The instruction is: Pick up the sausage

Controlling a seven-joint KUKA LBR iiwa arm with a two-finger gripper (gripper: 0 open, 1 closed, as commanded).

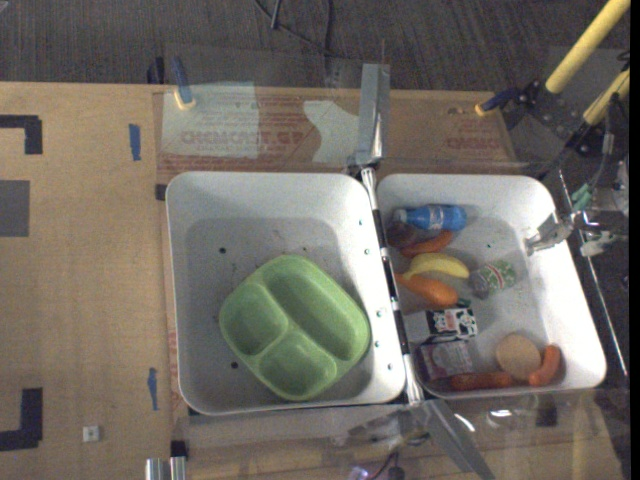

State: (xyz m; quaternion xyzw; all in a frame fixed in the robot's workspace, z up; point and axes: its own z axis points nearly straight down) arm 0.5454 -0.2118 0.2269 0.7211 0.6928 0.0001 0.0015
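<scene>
**Now: gripper at the rim, sausage in the near right corner**

Now the gripper [556, 230] shows as a pale metal piece over the right rim of the right bin [572, 298], about level with the bin's far half. Behind it, dark parts of the arm [606, 183] run off toward the right edge and up toward the far side. The arm is too shadowed there to make out its joints. Whether the gripper is spread or closed cannot be told from this view, and nothing can be seen held in it.

The sausage [546, 365] lies in the near right corner of the right bin. It is a short, curved, orange-brown piece set at a slant, with its left side touching or just beside a round tan disc [518, 354]. It is well apart from the gripper, on the near side.

A thin red stick-shaped item [480, 379] lies along the near wall to the left of the disc. Just left of that sits a dark packet [436, 356], with a small milk carton [453, 322] beyond it. Farther back along the left wall are a carrot [432, 289], a banana [438, 265] and a blue bottle [433, 217]. A small can [494, 277] lies tipped near the middle of the bin.

The left bin [195, 218] holds a green divided plate [294, 325], resting toward its near side.
</scene>
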